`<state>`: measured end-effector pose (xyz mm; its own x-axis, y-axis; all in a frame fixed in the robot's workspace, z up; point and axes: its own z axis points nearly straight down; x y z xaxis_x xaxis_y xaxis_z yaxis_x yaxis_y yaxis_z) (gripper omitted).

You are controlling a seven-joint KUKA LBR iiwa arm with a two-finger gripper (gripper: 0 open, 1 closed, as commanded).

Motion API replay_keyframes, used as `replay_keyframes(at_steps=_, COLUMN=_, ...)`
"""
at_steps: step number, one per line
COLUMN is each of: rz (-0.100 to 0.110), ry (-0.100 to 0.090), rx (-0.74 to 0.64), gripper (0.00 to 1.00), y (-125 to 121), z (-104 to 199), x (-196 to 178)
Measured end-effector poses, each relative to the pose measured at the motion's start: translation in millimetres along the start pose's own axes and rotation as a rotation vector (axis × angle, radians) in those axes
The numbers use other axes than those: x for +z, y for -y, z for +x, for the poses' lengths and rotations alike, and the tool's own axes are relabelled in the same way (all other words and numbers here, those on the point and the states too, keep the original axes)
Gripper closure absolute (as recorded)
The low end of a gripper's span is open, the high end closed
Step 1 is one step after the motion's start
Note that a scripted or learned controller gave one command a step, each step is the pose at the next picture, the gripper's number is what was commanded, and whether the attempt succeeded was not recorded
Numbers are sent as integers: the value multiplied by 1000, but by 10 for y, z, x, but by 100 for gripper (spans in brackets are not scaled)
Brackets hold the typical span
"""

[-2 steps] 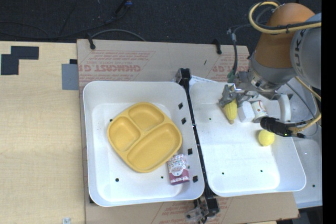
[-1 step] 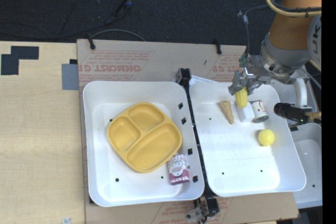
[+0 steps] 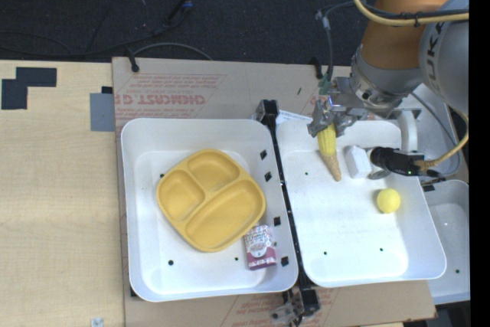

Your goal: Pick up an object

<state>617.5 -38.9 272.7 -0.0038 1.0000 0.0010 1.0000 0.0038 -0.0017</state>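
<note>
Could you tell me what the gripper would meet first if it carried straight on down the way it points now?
Most likely the toy ice cream cone: the gripper sits right at its yellow top, though depth is hard to judge here.

Bench (image 3: 53, 188) bears cardboard sheet (image 3: 191, 88); two white bins (image 3: 145, 165) (image 3: 360, 256) side by side.

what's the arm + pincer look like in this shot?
Arm: bulky rounded orange section over a grey metallic wrist housing, grey link at right. A yellow hose loops around the top; thin dark cables trail beside it. Pincer: small, grey metal, much narrower than the wrist. No markings legible.
</note>
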Motion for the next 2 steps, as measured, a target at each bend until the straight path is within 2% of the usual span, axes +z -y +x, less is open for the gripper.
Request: replay_keyframes(at_steps=2, rz=2, ry=0, rx=-2, gripper=100, y=-165, z=1136, x=265)
